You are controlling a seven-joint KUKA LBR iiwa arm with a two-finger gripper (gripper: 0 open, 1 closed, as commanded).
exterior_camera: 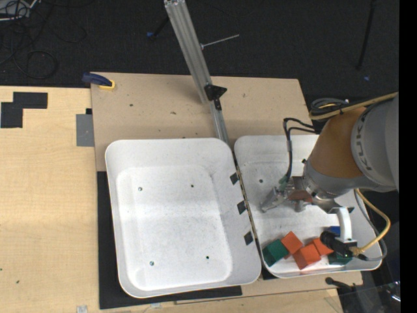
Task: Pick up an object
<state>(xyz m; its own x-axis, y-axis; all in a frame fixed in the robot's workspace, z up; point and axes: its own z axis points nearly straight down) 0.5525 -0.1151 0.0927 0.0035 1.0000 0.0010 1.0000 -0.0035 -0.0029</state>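
The likeliest candidates for picking are a cluster of small blocks in the near corner of the right bin (260, 152): a green block (275, 252) nearest the divider, an orange block (292, 242) touching it, and a red-orange block (307, 257) just beside those, with another orange piece (322, 246) and some darker, less legible items further right against the rim. None of them is lifted; all lie on the bin floor. The end effector (270, 202) is over the middle of the same bin, near the cluster but apart from it, on the side away from the camera, and nothing can be seen held in it; whether it is open or closed cannot be told from this angle. The grey arm (339, 155) with its orange band reaches in from the right. The step in hand looks like the approach, before any grasp. The next move would call for shifting the end effector toward the near corner, centring on one block, probably the green one at the cluster's edge, and descending cleanly without nudging its neighbours. The left bin (169, 207) sits alongside on the desk (150, 109).
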